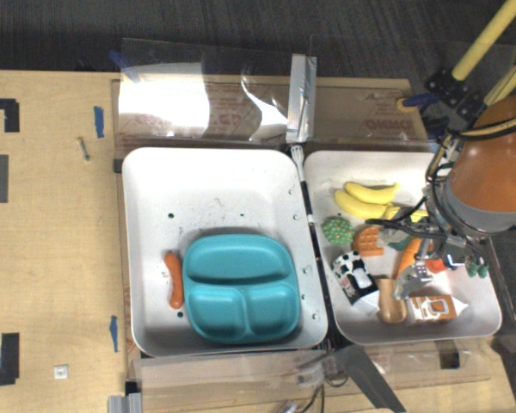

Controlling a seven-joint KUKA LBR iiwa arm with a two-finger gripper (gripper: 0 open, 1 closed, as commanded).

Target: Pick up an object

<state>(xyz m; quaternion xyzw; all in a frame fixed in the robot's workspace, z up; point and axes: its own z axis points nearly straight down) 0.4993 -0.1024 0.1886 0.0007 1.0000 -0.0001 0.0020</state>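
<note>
The gripper (421, 269) hangs low over the right bin (490, 321), because its clutter offers targets; its grip state cannot be told.

Two bins, the left bin (146, 188) and the right bin (486, 312), are seen to be of smooth white plastic with a faint sheen. A teal divided tray (241, 289) is shown in glossy moulded plastic, with a smooth orange sausage-shaped toy (175, 280) beside it. The bananas (366, 200) appear as shiny yellow plastic. The bench top (43, 248) is rendered as matt pale wood or board, and clear, reflective plastic sheeting (206, 101) is seen behind the bins
</note>
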